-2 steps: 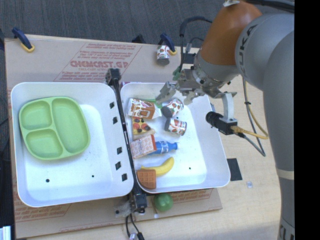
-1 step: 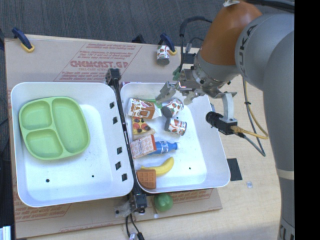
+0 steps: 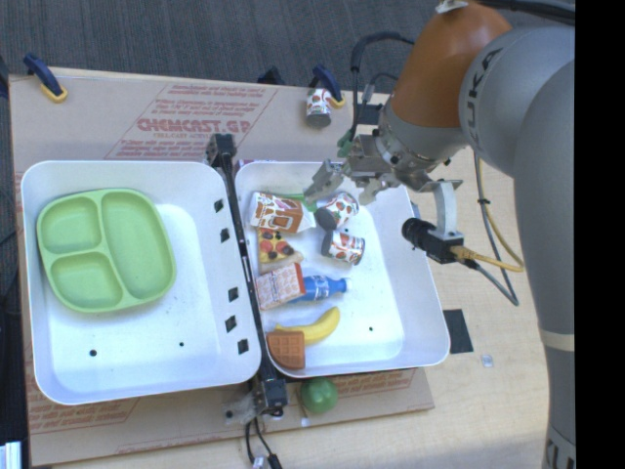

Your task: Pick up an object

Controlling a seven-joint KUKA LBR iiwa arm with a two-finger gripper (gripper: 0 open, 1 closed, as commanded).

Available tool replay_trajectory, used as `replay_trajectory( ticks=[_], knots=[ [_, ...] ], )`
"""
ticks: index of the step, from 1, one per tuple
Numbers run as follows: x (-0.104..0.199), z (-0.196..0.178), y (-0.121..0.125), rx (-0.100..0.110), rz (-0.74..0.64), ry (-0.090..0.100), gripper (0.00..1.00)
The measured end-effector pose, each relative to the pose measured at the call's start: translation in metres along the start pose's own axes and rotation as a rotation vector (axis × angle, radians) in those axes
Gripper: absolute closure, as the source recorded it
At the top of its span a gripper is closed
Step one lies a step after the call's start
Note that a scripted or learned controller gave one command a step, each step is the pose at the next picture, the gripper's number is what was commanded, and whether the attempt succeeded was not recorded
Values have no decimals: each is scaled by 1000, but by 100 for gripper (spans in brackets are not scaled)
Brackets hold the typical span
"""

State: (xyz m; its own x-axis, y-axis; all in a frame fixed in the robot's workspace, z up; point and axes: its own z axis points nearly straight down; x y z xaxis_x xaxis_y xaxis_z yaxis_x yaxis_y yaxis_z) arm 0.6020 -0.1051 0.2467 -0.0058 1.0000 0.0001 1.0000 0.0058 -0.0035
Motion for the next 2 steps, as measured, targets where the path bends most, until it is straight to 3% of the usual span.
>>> replay_trajectory(
  ticks=[1, 2],
  knots=[
    [-64, 155, 4, 0, 1, -2, 0],
    [-64, 145, 4, 1, -4, -2, 100]
  ],
)
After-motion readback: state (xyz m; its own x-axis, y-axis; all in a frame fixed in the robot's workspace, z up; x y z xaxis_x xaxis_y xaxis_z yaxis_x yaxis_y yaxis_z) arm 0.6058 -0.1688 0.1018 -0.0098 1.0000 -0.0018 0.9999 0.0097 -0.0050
